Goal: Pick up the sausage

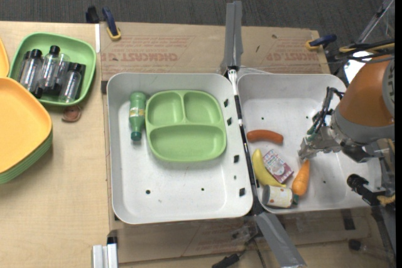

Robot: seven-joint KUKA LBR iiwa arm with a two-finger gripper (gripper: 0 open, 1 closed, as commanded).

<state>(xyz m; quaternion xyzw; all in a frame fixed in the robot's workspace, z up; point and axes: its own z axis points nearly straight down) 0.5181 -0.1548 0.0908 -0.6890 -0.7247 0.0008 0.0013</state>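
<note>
The sausage (264,135), reddish-orange and slightly curved, lies on the floor of the right bin (286,94) near its left wall. My gripper (307,150) hangs low over the same bin, to the right of the sausage and apart from it, just above the top end of a carrot (301,178). Nothing shows in the gripper. The arm's grey wrist and orange band (372,100) reach in from the right.
A banana (260,169), a small printed packet (276,164) and a jar (279,196) lie in front of the sausage. The left bin (182,191) holds a green divided plate (185,124) and a green bottle (136,115). Off-bin left: a tray of vials (53,69) and orange plates (22,132).
</note>
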